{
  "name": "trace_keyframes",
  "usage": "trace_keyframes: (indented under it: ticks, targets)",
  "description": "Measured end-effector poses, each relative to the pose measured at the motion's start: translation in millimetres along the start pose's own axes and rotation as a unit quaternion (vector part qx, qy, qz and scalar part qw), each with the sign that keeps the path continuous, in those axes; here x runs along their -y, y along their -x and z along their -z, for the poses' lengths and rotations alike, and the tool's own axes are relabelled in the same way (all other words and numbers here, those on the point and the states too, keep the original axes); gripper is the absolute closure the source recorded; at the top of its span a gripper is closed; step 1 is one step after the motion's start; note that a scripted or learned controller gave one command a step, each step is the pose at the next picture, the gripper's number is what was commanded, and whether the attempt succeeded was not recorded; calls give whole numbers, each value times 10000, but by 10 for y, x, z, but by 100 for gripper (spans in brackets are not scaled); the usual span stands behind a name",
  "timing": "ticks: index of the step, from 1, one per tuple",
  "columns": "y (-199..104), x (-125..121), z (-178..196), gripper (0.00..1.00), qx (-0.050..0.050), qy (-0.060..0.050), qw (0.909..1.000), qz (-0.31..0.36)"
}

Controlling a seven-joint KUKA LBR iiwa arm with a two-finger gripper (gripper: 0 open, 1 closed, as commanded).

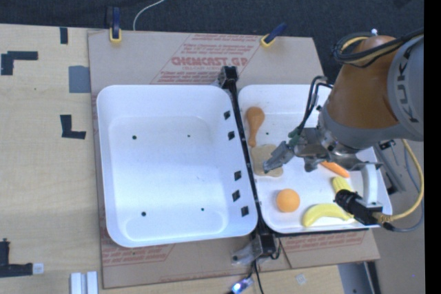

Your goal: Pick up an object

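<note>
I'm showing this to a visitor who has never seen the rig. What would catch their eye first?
Probably the big grey and orange arm reaching in from the right over the right bin, its gripper low above a pale flat piece. Next, the bright items in that bin: an orange ball, a yellow banana near the front, and a tan drumstick-like toy by the divider. The left bin looks plain white.

Two bins side by side on board [200,62] — left bin [117,169], right bin [275,96]. In right bin: drumstick toy [254,122] near left wall, flat cookie [264,160] in front of it, ball [288,200] nearer front edge, banana [325,215] at front edge right of ball, carrot [335,169] behind banana. Gripper [279,157] over cookie — arm [365,96] at right edge.
</note>
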State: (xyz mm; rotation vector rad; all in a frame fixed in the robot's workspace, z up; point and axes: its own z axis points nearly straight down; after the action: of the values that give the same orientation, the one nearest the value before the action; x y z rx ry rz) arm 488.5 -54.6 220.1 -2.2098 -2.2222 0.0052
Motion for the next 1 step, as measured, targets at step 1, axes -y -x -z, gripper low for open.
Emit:
trace_keyframes:
  ticks: [1]
  targets:
    - [795,69,-87,0,31,20,10000,-64]
